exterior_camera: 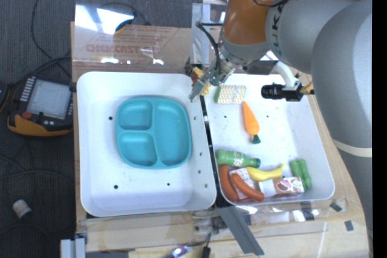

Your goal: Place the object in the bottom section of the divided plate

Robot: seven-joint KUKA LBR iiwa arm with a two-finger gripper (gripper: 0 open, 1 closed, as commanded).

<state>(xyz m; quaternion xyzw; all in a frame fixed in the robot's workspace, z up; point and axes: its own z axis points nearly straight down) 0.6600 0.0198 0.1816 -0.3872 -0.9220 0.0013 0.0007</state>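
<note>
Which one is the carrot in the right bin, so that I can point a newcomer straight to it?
Start at the right white bin, the one without the blue divided plate. Most toys crowd along its near edge; the carrot lies alone in the middle, just below a pale patterned cracker. It is the only orange, tapered piece, with a small dark green stub at its near end.

Arm reaching in from right, wrist upper centre of frame.
Grey arm (338,51) fills the right side, orange band (251,6) above the wrist (top centre); gripper (202,86) angled down-left just below it, nothing visibly between the fingers, tips small and blurry.
</note>
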